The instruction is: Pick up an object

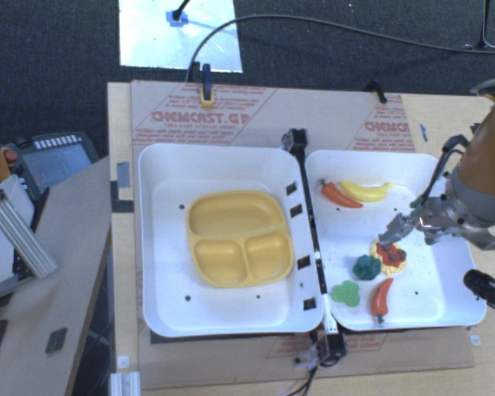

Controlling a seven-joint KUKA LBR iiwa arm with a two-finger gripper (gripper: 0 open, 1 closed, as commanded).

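The right bin [445, 304] holds several toy foods. A yellow banana [365, 190] and a red-orange chili [340, 195] lie at its far left. A dark green broccoli [365, 267], a light green leaf piece [346, 294] and a red pepper [381, 296] sit near the front. A yellow and red flat piece [393, 258] lies in the middle. My gripper [393, 236] hangs just over that flat piece, reaching in from the right; nothing shows between its tips.
The left bin [161, 221] holds a yellow three-compartment tray [238, 238]. A black divider [307, 229] with clips runs between the bins. Cardboard lies under both bins, with a teach pendant [54, 165] at the far left.
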